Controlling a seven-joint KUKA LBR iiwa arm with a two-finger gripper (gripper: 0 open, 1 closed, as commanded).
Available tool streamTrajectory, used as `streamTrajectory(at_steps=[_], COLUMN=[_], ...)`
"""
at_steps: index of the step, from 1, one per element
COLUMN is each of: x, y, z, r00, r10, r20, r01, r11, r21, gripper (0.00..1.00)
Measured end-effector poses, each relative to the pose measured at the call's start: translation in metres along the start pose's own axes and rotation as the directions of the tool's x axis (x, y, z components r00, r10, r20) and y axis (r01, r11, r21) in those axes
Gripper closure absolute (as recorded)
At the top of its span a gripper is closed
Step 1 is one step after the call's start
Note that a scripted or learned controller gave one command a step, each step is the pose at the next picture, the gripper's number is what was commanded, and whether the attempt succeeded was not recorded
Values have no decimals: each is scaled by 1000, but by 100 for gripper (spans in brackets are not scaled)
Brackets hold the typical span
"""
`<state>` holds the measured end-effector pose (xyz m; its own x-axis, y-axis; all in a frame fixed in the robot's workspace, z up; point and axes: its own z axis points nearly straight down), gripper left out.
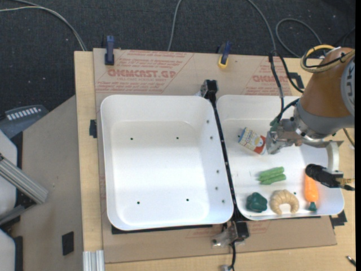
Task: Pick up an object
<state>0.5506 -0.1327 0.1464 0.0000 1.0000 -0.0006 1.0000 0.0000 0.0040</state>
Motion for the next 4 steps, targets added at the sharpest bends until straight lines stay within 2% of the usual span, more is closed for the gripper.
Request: streamTrajectory(at_steps=[2, 3, 4], x=[-1, 50, 93], y=[6, -4, -14], z=[-90, -99, -89], r00=[1000, 1000, 1000], r10=[0, -4, -4], r20=[0, -2, -2], r01=[0, 4, 4], r11=[1000, 1000, 1000], r21=[-1, 2, 4], gripper=[100, 100, 100])
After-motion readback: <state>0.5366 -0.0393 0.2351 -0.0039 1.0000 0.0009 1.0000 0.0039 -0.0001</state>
